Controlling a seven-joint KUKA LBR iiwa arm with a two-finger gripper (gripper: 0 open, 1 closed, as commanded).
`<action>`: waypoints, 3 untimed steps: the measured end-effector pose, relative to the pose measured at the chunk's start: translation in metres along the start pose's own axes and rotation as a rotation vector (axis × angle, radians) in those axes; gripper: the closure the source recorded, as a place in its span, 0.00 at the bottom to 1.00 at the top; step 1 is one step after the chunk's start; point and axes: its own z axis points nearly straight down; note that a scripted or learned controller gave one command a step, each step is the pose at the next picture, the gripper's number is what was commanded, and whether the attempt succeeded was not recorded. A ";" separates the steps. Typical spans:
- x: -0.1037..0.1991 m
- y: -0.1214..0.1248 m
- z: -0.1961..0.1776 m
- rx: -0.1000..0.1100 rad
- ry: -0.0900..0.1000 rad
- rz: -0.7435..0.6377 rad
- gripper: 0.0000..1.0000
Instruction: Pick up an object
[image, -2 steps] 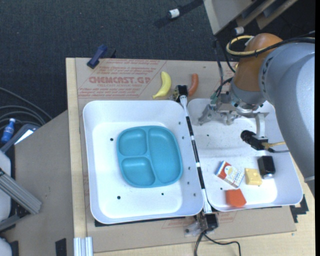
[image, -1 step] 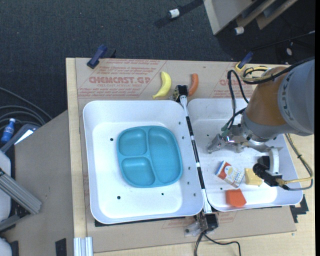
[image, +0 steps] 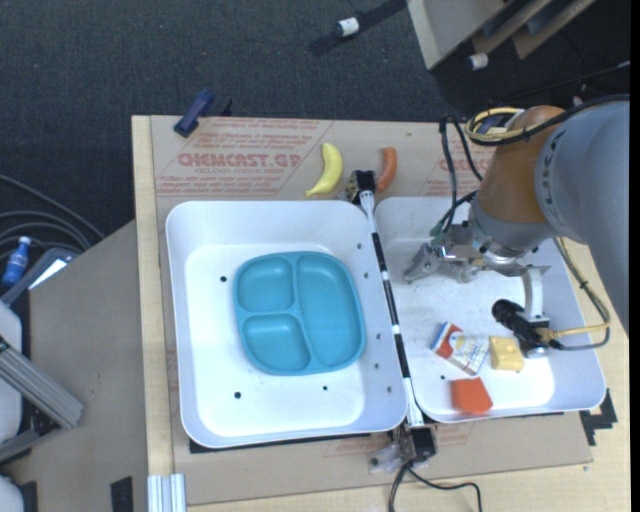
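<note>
Heads up, your gripper (image: 438, 270) is sitting low over the back left part of the right bin (image: 560, 385), above bare white floor. The fingers (image: 413, 268) look spread apart to me with nothing between them, though the shot's fuzzy there, so don't take that as gospel.

Everything worth grabbing is at the near end of that bin, well apart from the gripper: a red and white packet (image: 450, 340), a yellow block (image: 506, 355) near it, and an orange block (image: 471, 396) close to the front wall.

What I'd worry about:
- Close right where you are and you'll most likely pinch air.
- The packet has another small thing touching its right side, so a finger coming down there could land on top of it or shove the pile around.
- The orange block is close to the bin wall, so a finger may catch the rim.
- The packet looks flat and could slide out of a pinch.
</note>
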 end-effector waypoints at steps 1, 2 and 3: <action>0.005 0.059 0.000 0.000 -0.001 -0.001 0.00; -0.011 -0.033 0.000 0.003 0.000 0.001 0.00; 0.004 0.026 0.000 0.000 0.000 0.000 0.00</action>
